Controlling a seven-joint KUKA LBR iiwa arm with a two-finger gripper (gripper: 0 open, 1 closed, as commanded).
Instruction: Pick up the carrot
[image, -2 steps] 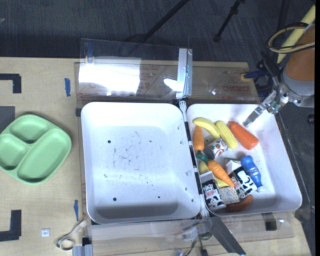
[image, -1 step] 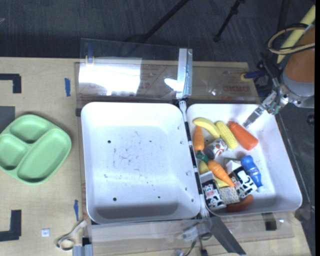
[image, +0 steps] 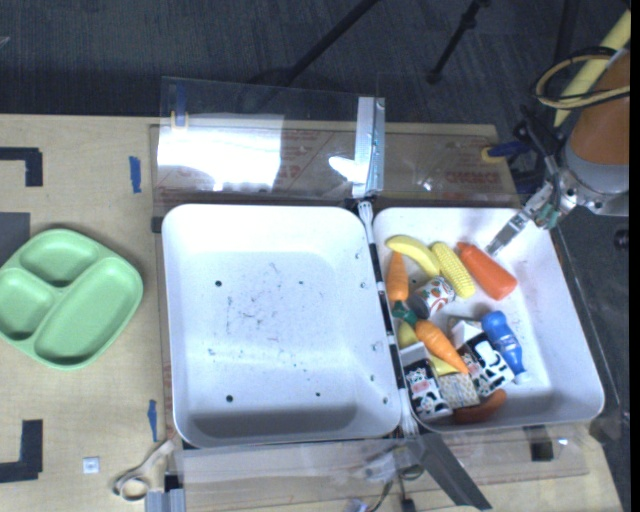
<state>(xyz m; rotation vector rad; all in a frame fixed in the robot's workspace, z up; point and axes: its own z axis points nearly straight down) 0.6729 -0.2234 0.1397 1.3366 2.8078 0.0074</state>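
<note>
The carrot (image: 441, 344) is orange with a green top and lies slanted in the middle of the right bin (image: 570, 330), among other toy foods. A second orange, carrot-like piece (image: 398, 277) lies against the bin's left wall. My gripper (image: 507, 236) reaches in from the upper right and hovers over the bin's far right corner, just above a fat orange-red vegetable (image: 488, 270). It is well away from the carrot and nothing shows in its grasp.
Packed around the carrot are a banana (image: 411, 250), a corn cob (image: 452, 268), a small can (image: 436, 295), a blue bottle (image: 503, 341), cow-patterned boxes (image: 431, 391) and a red sausage (image: 481, 408). The left bin (image: 270, 310) adjoins. A green divided plate (image: 66, 296) sits far left.
</note>
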